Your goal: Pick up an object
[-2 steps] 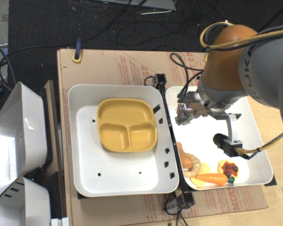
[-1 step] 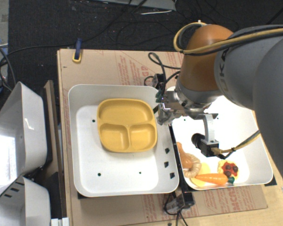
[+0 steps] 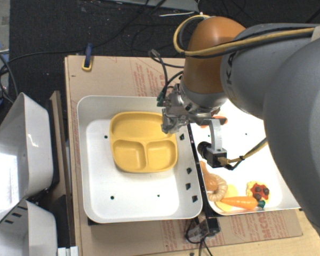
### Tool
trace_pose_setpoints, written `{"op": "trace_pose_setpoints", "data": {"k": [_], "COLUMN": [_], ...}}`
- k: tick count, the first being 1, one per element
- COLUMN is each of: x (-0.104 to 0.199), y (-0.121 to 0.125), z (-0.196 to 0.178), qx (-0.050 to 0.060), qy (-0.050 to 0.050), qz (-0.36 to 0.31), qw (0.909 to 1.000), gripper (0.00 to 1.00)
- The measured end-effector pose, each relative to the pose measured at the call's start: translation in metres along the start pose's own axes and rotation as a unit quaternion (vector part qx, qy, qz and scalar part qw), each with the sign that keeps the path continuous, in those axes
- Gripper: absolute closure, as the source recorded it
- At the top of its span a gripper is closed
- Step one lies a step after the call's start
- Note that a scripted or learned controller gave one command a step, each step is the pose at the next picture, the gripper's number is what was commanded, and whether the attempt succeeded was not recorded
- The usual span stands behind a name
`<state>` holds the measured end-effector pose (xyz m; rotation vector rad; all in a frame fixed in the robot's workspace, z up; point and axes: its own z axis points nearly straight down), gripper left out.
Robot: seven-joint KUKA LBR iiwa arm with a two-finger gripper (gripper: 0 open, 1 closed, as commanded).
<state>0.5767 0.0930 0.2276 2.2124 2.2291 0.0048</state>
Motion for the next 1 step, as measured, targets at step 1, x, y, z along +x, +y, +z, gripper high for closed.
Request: {"op": "trace_pose_setpoints", "data": {"k": [1], "x": [-0.0031], "y": [-0.0009], "z": [0.0003], "qx": [0.001], "qy": [-0.001], "qz": [0.002], "qw": [1.0], "gripper": [0.0]}}
